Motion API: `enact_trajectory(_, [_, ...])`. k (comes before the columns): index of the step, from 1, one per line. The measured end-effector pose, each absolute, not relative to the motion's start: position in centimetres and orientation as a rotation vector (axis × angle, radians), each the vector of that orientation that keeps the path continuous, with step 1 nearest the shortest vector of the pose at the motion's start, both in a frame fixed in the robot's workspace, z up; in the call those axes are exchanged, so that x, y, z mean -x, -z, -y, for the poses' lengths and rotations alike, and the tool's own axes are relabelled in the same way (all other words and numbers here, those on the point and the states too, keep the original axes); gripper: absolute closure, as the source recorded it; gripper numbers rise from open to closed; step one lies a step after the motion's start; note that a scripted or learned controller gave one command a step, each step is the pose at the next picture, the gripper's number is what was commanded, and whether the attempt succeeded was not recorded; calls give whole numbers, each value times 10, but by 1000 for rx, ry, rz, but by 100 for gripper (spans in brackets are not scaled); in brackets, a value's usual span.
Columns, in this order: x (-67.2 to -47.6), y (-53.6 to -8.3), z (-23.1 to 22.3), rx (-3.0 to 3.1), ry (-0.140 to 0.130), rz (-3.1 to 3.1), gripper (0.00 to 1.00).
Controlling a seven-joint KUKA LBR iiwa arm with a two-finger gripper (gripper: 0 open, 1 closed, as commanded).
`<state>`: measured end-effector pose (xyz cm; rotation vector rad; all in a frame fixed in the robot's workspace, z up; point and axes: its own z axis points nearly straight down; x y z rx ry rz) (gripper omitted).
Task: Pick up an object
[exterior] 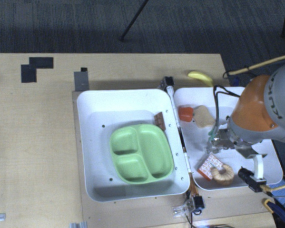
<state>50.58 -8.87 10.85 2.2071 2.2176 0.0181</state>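
Note:
My gripper (214,145) hangs low in the right bin (274,173), near its middle, under the grey wrist and orange band. Just below it lie a red-and-white patterned packet (209,166) and a tan ring-shaped doughnut (223,174), which touch each other. Farther back in the same bin sit an orange-red block (186,114) and a beige rounded lump (203,116) side by side. A green divided plate (141,153) fills the middle of the left bin (93,137), with a small brown piece (159,120) at its far right corner.
A yellow banana (199,76) lies on the bench behind the right bin. A black cable runs over the right bin's far side to the wrist. Black marks and a small grey block (81,80) sit at the bench's back left.

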Motion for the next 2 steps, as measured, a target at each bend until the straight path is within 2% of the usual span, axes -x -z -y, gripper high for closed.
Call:
enact_trajectory(1, [-506, -108, 89, -2207, -18, -2218, 0])
enact_trajectory(2, [-541, -86, 97, -2214, -5, -2225, 0])
